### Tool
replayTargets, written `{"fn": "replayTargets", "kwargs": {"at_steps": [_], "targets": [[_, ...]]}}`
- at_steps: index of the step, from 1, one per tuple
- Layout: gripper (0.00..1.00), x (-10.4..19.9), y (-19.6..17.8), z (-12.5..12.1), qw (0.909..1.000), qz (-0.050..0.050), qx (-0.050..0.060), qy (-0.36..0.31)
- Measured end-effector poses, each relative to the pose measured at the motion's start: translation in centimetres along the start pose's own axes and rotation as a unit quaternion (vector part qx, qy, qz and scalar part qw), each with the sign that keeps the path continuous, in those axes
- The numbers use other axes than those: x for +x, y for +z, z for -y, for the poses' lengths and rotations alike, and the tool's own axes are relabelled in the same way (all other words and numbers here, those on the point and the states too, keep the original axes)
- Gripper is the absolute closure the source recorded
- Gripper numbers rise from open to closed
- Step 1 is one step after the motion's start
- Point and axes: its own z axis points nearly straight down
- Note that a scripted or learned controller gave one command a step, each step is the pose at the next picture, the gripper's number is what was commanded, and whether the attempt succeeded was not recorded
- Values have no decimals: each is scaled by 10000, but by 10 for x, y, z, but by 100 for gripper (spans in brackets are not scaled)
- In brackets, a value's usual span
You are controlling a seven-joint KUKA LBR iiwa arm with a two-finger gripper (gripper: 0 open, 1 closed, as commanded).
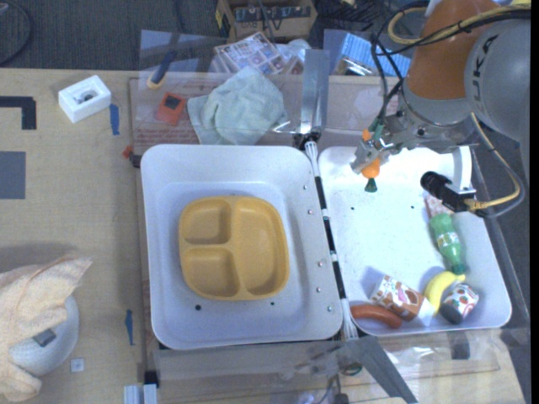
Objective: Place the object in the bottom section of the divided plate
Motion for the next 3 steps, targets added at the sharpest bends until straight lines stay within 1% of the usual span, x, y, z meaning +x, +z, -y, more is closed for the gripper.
{"fn": "replayTargets", "kwargs": {"at_steps": [1,2,3], "targets": [[100,87,-15,0,9998,-12,20,217],[100,168,47,-10,9964,-15,24,-851],[100,223,-5,31,9923,-16,23,-1241]]}}
